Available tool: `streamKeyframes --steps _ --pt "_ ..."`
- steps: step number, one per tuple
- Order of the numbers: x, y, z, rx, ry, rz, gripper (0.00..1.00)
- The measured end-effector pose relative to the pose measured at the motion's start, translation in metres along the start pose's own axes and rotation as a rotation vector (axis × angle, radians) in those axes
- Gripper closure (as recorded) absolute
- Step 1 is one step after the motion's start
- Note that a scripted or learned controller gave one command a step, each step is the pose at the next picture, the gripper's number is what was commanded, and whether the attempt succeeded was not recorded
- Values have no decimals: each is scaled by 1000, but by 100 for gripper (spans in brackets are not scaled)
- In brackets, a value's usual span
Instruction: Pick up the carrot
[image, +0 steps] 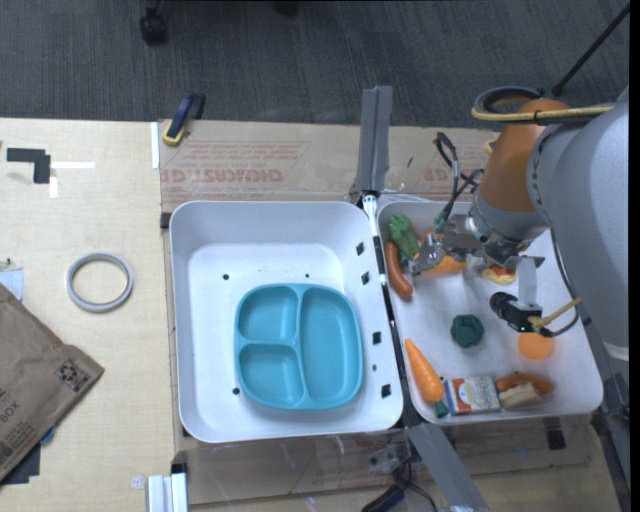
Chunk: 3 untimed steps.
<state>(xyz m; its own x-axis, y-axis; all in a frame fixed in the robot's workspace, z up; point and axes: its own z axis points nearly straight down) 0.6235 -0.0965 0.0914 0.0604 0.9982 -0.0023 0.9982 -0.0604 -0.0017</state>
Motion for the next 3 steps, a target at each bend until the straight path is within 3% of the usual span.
streamKeyframes --steps 1,2,3 --pt "-3 33 1 10 -1 175 0" --pt "-72 39 -1 0 0 -211 0" --pt "-71 38 -8 8 0 -214 100"
